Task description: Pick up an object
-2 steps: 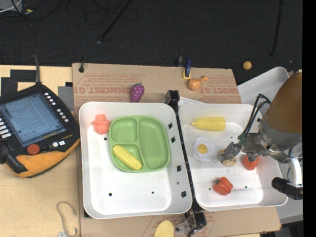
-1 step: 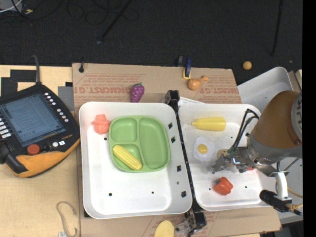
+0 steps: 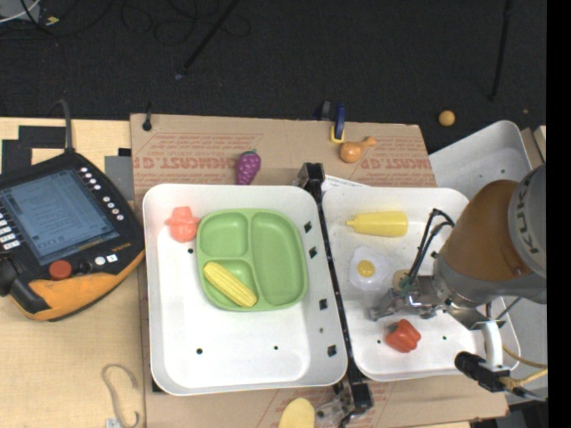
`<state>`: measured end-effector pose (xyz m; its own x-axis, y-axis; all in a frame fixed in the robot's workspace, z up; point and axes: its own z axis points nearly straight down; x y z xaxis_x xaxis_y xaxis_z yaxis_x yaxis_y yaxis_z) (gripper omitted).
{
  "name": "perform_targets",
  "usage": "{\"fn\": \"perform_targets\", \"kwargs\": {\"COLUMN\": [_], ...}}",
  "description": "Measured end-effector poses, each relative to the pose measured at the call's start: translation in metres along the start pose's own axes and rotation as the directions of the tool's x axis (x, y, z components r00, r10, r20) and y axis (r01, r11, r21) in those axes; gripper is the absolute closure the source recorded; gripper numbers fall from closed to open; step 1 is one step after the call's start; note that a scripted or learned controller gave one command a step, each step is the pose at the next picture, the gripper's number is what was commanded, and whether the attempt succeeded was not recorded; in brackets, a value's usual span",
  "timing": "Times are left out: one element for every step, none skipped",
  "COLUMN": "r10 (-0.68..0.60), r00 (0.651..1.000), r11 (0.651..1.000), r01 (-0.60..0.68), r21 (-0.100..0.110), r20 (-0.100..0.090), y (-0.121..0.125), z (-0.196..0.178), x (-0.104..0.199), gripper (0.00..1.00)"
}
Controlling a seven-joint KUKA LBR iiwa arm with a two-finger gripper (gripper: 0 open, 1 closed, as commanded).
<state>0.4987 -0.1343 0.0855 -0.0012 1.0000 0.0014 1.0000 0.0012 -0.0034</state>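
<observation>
- Your small red pepper-like toy (image 3: 403, 335) sits on the right bin's floor, near its front edge.
- The yellow plastic bottle (image 3: 378, 225) lies flat on its side toward the back.

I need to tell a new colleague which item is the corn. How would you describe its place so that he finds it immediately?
Start at the left white bin, which holds a green divided plate. The corn lies in the plate's lower-left compartment, set at a slant. It is yellow and ribbed, unlike the smooth pink toy beside the plate in the bin's upper-left corner.
</observation>
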Motion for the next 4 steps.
{"fn": "perform_targets", "kwargs": {"r10": [0.008, 0.001, 0.001, 0.001], "r00": [1.0, 1.0, 1.0, 1.0], "r11": [1.0, 1.0, 1.0, 1.0], "r01": [-0.008, -0.001, -0.001, -0.001], "r21": [-0.002, -0.004, -0.005, -0.004], "r20": [0.0, 0.001, 0.001, 0.001], "y": [0.0, 0.001, -0.002, -0.001], "z": [-0.012, -0.075, -0.117, -0.143], "x": [-0.002, -0.002, 0.0, -0.001], "gripper": [1.0, 1.0, 1.0, 1.0]}}
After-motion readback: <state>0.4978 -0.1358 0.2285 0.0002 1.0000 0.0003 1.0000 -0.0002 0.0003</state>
